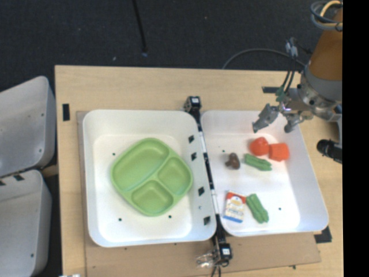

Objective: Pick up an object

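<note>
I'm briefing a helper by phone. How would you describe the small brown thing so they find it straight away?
Look in the right-hand white bin, on the side near the divider between the bins. The brown lump lies just left of a green pickle-shaped piece. It is the bin's only dark, dull item; its neighbours are bright green or orange-red.

small red-and-white packet [234,207], print too blurred to read, no other legible text

A green three-compartment plastic tray [151,176] lies in the left white bin [92,224]. In the right white bin [300,212], two orange blocks [270,149] sit behind a small printed packet [234,207].
</note>
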Controlling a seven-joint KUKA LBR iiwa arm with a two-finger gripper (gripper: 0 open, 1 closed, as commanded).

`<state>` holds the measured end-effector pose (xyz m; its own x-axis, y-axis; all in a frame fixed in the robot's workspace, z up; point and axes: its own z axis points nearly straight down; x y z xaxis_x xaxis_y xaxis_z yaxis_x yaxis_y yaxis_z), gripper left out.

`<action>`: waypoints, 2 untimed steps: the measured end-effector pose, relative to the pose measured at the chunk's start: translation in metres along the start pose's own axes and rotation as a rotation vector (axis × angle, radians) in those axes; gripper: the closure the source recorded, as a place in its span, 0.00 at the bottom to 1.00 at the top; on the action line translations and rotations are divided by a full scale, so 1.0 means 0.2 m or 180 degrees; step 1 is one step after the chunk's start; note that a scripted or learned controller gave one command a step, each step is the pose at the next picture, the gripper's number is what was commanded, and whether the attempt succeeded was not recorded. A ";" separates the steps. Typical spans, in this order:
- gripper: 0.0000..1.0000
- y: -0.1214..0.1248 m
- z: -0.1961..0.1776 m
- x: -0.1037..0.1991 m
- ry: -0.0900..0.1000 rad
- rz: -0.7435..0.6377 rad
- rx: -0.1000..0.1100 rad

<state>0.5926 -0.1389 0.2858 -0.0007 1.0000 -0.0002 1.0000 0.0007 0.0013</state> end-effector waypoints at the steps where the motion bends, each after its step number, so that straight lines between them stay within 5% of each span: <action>1: 0.00 0.01 0.21 -0.01 -0.0004 0.0006 0.0012; 2: 0.00 -0.01 0.43 -0.03 -0.0004 0.0011 0.0013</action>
<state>0.5917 -0.1454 0.2001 0.0028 1.0000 -0.0013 1.0000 -0.0028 -0.0027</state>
